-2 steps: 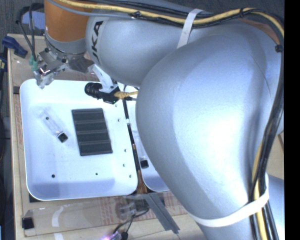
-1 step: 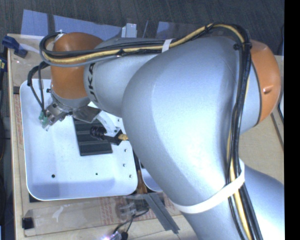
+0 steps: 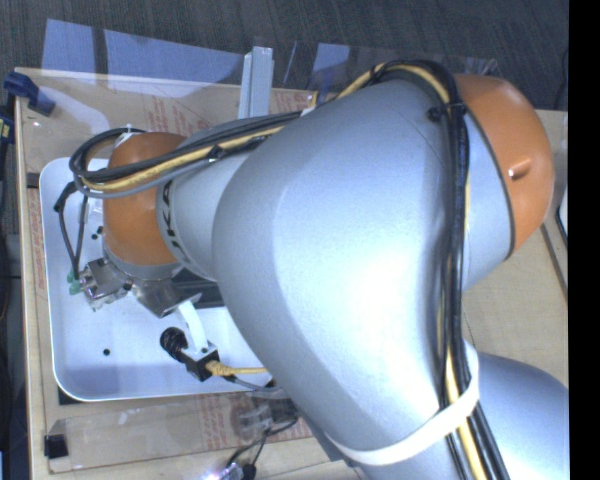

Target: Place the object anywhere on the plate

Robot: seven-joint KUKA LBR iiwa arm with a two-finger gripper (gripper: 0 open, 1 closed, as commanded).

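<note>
I cannot tell where the object is, and I cannot tell where the plate is, because the big arm covers so much of the surface

The white bin (image 3: pixel 55 268) on the left side of the surface (image 3: pixel 30 148) can be seen in part. Its left wall and its near left corner show, and so does a bare bit of its floor. On that floor there are two tiny dark dots (image 3: pixel 107 351), too small to tell what they are. The floor near the front wall looks a bit blue in the shade.

The end effector (image 3: pixel 102 286) is low inside this bin, close to its left wall. It looks like a small metal block with little green bits on its left side. I cannot tell if it is released or clenched, or if it has anything in it.

Just above it sits the orange band (image 3: pixel 140 203) of the wrist. Black and yellow cables (image 3: pixel 130 173) loop over the band and run back along the arm. A black plug (image 3: pixel 175 343) with a yellow cord hangs over the bin near its front wall.

The grey arm (image 3: pixel 350 268) comes in from the right, slants down to the left, and is very near the camera. A round orange cap (image 3: pixel 510 168) sits at its right end.

A blue clamp (image 3: pixel 25 90) sits at the far left corner of the surface, and a grey post (image 3: pixel 260 78) stands at the far edge
</note>
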